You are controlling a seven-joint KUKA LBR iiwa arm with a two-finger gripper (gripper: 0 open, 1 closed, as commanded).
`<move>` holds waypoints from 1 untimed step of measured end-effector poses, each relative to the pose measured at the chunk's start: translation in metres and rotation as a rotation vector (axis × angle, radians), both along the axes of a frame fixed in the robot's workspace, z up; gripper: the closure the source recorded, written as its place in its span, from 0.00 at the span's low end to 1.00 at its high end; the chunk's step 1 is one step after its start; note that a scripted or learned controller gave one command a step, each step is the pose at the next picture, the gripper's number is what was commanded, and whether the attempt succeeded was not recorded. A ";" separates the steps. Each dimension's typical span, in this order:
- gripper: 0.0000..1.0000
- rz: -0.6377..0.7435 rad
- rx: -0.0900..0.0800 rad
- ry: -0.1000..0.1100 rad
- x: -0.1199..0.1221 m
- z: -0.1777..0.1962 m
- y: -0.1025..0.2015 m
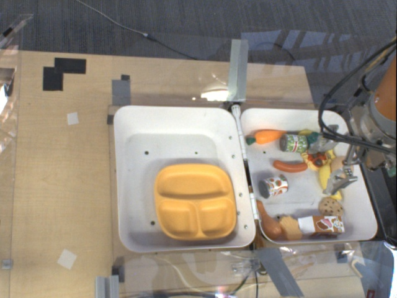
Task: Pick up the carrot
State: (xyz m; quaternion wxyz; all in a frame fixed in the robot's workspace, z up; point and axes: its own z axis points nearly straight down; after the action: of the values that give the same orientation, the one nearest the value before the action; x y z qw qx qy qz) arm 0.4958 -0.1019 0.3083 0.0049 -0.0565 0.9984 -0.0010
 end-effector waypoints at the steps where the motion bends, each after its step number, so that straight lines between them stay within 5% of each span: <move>1: 1.00 0.080 -0.002 -0.004 0.043 0.038 -0.017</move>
State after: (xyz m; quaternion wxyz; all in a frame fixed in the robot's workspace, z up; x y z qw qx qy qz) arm 0.5386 -0.1190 0.3466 0.0071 -0.0962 0.9953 -0.0018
